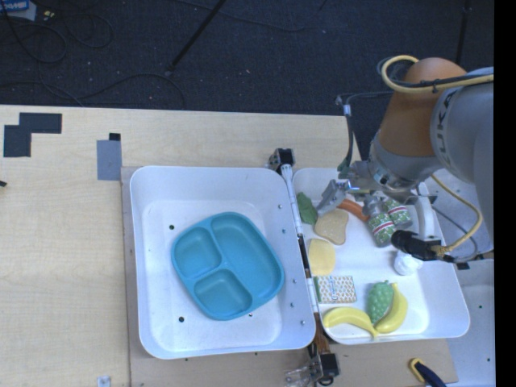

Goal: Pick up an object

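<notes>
The gripper point(332, 193) hangs low over the far left part of the right bin point(451, 317), its metal fingers point(329, 197) slanting down and to the left; whether they stand apart or closed cannot be told from this view, and nothing is seen clamped between them. Their tips end just beside a dark green, leaf-like piece point(306, 209) lying against the bin's left wall, and just beside a slim orange carrot-like piece point(351, 210) that lies partly under the wrist. Directly below the tips rests a pale tan, heart-shaped piece point(332, 227), and below that a pale yellow rounded block point(322, 256). To the right of the carrot-like piece a can with a green and white patterned label point(385, 221) lies tilted, with a small white thing point(404, 263) near it. Nearer the front of the bin lie a small flat card with a dotted pattern point(335, 288), a bumpy green fruit point(380, 300) and two yellow bananas point(351, 321) curving around it. Above the gripper the grey arm point(459, 131) with its orange band rises toward the right. The left bin point(153, 329) holds a blue divided plate point(226, 265) with three compartments.
</notes>
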`<state>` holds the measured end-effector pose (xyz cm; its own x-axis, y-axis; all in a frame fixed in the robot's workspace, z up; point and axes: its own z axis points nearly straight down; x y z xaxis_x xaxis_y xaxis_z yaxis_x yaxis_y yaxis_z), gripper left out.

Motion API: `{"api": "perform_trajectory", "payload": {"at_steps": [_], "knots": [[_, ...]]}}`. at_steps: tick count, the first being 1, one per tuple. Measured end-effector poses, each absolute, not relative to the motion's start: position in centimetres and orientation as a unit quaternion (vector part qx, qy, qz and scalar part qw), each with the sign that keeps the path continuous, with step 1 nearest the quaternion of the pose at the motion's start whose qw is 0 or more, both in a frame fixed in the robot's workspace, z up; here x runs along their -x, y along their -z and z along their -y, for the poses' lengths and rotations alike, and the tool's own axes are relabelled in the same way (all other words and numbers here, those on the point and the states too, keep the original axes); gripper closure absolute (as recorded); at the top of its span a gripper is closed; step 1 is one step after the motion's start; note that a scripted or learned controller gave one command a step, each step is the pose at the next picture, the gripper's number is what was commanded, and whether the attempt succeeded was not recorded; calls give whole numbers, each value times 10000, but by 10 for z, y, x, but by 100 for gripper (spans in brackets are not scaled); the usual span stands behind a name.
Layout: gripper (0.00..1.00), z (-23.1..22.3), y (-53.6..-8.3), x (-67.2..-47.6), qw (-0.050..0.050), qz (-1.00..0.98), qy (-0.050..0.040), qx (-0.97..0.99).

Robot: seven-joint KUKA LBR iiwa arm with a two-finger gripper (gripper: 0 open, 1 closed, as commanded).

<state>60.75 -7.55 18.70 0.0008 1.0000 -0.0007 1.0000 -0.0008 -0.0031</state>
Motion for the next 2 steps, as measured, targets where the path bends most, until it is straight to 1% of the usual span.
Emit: {"api": "perform_trajectory", "payload": {"at_steps": [1,2], "knots": [[0,112,-88,-644,-1,7068,-5,7074],[0,109,-87,-643,10,7074,-11,7069]]}}
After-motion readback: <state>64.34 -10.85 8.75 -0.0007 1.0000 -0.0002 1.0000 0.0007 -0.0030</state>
